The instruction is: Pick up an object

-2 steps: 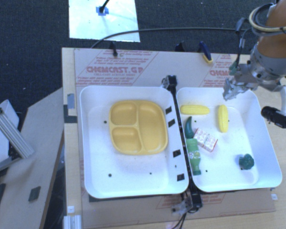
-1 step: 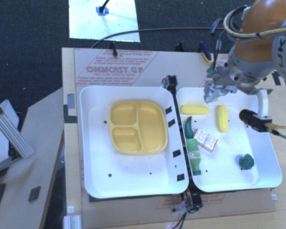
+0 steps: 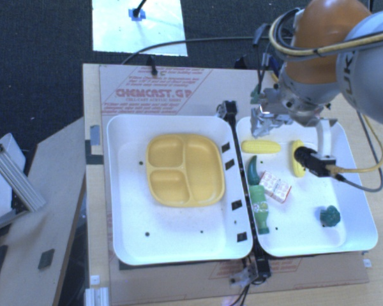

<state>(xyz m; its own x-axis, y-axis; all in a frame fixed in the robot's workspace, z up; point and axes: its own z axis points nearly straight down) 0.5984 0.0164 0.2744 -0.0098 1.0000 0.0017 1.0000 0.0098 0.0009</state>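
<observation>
The gripper (image 3: 263,123) hung over the back of the right bin (image 3: 354,234), just behind the yellow corn cob (image 3: 261,147). The cob lay flat on the bin floor directly in front of and below the gripper, its long axis running left to right across the bin. Whether the gripper was spread or pressed together could not be told; nothing was seen held in it. A short drop forward would likely bring it astride the cob's narrow width.

arm: reaches in from right, wrist bent downward | gripper (image 3: 263,125): low, pointing down, fingers perhaps slightly parted
</observation>
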